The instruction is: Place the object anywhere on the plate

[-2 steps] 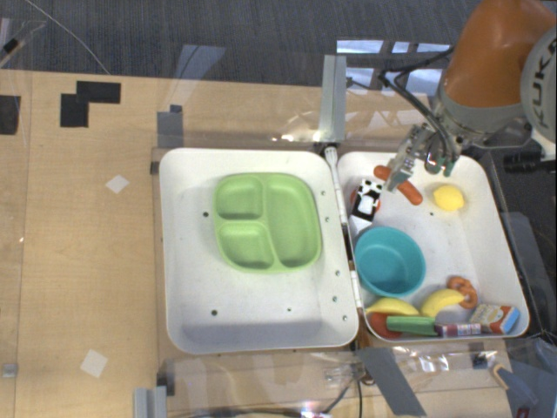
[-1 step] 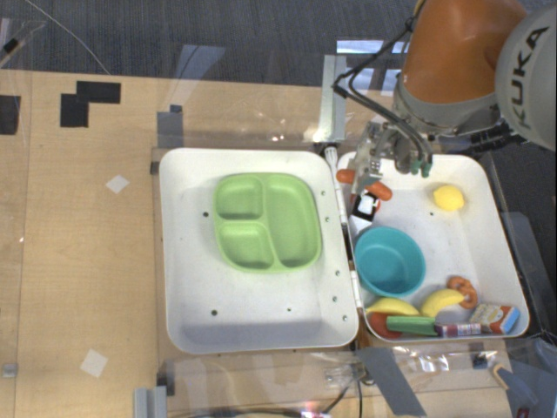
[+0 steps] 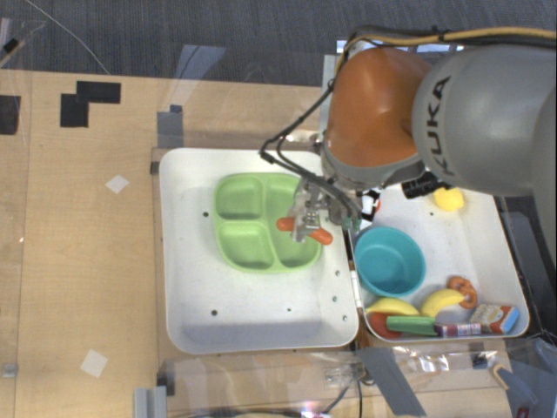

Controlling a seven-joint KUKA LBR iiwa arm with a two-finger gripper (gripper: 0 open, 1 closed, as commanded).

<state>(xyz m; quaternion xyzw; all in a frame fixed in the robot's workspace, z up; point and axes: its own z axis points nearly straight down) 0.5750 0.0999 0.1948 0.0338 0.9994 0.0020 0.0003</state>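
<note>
A green divided plate (image 3: 252, 225) lies in the left white bin (image 3: 200, 312). My gripper (image 3: 306, 225) hangs over the plate's right compartment, reaching in from the right. An orange carrot-like object (image 3: 318, 236) shows between its fingers, poking out left and right of them just above the plate. The gripper is shut on it. The arm's wrist hides the plate's upper right rim.
The right bin (image 3: 500, 233) holds a teal bowl (image 3: 389, 260), a yellow lemon-like piece (image 3: 448, 200), bananas (image 3: 393, 306), a pretzel (image 3: 461, 289), a green stick and a few small packets along its near edge. The bins' shared wall runs just right of the gripper.
</note>
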